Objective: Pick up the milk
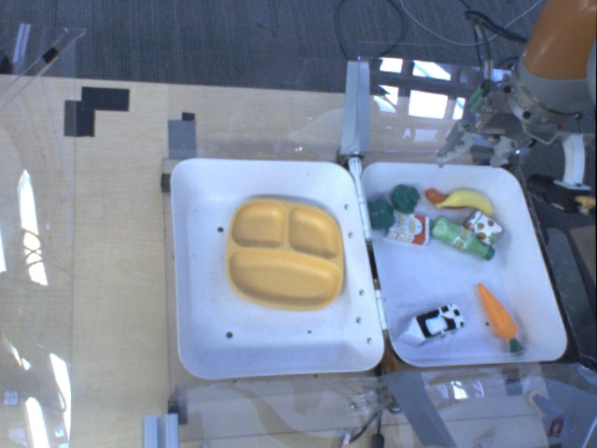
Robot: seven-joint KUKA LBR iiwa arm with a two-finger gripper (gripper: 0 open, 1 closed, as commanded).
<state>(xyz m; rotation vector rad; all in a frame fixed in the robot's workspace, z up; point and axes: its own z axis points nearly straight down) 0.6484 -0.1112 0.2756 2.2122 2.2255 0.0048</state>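
Observation:
The milk point(439, 322) is a small white carton with black cow patches. It lies on its side near the front of the right bin point(438, 278). My gripper point(478, 149) hangs over the back rim of that bin, well behind the milk and a little to its right. Its fingers are open with nothing between them. The orange band of the arm shows at the top right corner.
At the back of the right bin lie a broccoli point(399, 201), a banana point(464, 199), a red and white carton point(409, 229) and a green carton point(463, 235). A carrot point(498, 316) lies right of the milk. The left bin point(201, 250) holds a yellow divided tray point(283, 252).

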